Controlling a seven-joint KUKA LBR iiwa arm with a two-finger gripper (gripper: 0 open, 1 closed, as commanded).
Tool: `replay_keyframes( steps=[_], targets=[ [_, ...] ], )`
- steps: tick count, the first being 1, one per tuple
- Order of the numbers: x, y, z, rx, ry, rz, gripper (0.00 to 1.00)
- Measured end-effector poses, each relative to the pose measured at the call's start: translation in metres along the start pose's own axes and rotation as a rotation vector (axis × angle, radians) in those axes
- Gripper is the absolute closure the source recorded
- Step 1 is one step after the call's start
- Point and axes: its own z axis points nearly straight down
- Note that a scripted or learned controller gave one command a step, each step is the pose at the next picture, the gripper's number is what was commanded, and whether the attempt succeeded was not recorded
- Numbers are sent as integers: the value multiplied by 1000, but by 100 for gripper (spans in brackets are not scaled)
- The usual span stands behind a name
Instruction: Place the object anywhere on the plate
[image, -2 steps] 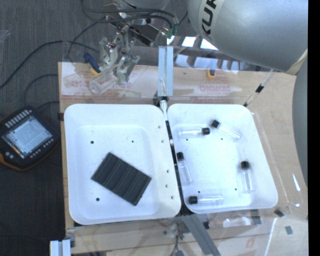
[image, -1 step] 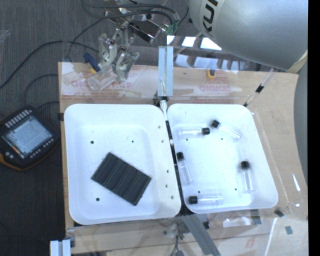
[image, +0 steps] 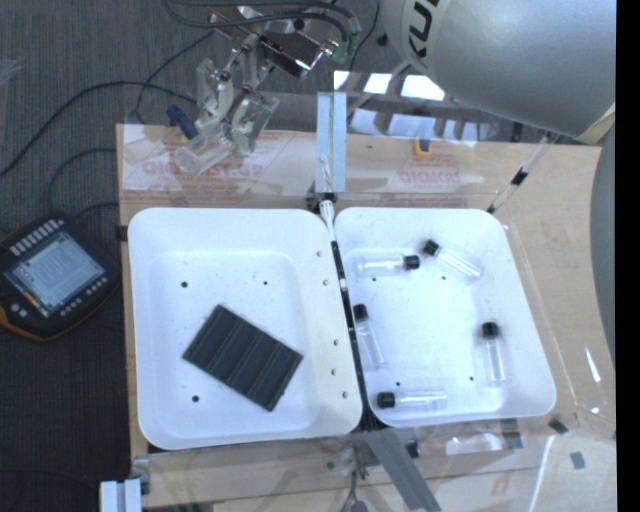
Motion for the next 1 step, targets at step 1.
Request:
replay_keyframes(
  steps=[1],
  targets=[
    [-1,0,-10,-1,-8,2,100]
  ],
)
